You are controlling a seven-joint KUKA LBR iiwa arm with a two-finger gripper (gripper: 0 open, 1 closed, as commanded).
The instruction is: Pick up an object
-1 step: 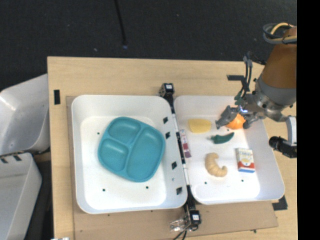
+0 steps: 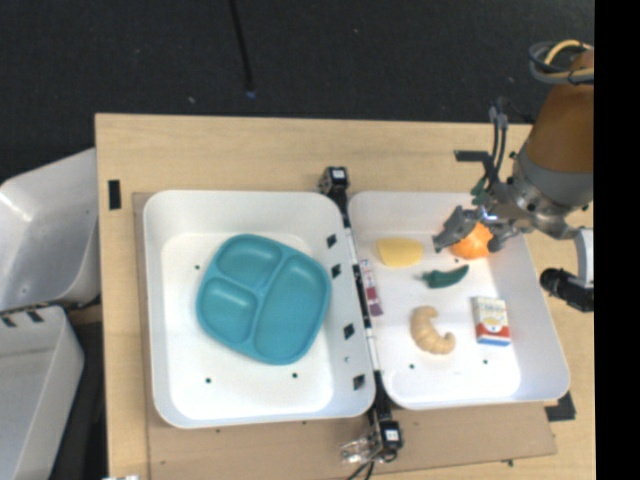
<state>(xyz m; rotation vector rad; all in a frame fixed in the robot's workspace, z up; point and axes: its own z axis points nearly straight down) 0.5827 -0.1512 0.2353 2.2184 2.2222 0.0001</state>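
The right bin point(image 2: 530, 368) holds several small objects: a yellow piece point(image 2: 399, 252), a dark green piece point(image 2: 445, 278), a tan croissant-shaped piece point(image 2: 432, 330), a small red-and-white box point(image 2: 491, 321) and an orange piece point(image 2: 478, 242). My gripper point(image 2: 468, 230) hangs over the bin's far right part, right at the orange piece, which shows partly beneath it. Whether the orange piece is held or just lies under the gripper is unclear. The grey arm with its orange band point(image 2: 560, 133) comes in from the right.
The left bin point(image 2: 165, 368) holds a teal divided plate point(image 2: 264, 298). A ridge with black clips point(image 2: 352, 288) separates the two bins. A black cable point(image 2: 497, 148) runs along the wrist. The wooden bench point(image 2: 200, 148) surrounds the bins.
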